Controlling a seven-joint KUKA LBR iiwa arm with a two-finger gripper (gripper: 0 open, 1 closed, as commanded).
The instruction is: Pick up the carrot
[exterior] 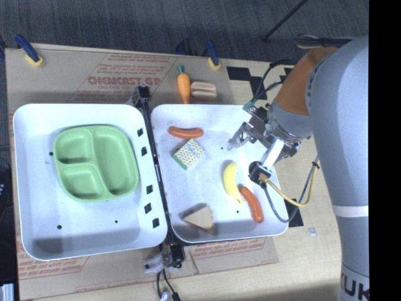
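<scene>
The carrot (183,85), orange with a green top, lies upright in the view on the cardboard just behind the right bin (213,115), outside both bins. A small layered bun (203,90) sits beside it on its right. My gripper (242,136) hangs over the right side of the right bin, well to the right of the carrot and nearer the front, with nothing seen in it. The grey arm with its orange band (294,86) comes in from the right.
In the right bin lie a sausage (185,132), a green-and-white block (188,153), a banana (231,182), a second sausage (252,204) and a bread wedge (199,218). The left bin holds a green divided plate (95,162). A yellow cable (294,199) loops near the bin's right rim.
</scene>
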